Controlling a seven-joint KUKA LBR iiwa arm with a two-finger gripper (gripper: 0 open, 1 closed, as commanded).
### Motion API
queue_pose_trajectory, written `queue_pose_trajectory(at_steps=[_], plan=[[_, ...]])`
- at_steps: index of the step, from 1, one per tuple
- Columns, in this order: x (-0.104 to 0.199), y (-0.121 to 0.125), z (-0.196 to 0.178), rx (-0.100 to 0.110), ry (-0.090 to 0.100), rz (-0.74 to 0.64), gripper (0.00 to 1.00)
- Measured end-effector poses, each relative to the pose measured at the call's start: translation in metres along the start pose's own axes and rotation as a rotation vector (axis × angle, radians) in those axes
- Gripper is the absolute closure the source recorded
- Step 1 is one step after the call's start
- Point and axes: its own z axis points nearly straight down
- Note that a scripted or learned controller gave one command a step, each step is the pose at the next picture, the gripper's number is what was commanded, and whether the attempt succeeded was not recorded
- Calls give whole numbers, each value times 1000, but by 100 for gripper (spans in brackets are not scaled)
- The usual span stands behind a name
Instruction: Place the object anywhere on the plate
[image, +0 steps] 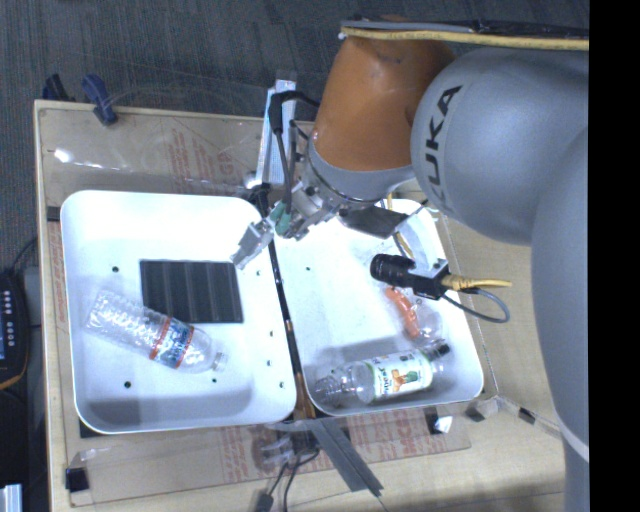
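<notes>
One grey arm (500, 130) reaches over the right bin (330, 310). In the left bin (70, 300), a dark ribbed plate (190, 290) lies flat, with a clear bottle (150, 335) lying at its lower edge. A labelled bottle (385, 378) lies along the right bin's near wall. The gripper (255, 240) is over the divider, by the plate's corner; open or closed, cannot tell.

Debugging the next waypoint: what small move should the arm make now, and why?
Probably ease the gripper over the left bin toward the clear bottle. The gripper hangs above the rim between the bins, and the bottle lies at the black plate's lower edge, not squarely on it.
</notes>
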Motion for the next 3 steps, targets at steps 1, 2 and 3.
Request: queue_pose_trajectory(at_steps=[1,2,3], plan=[[64,12,105,4,1,33,0],[63,47,187,-2,-2,-259,0],[63,48,177,-1,-2,-262,100]])
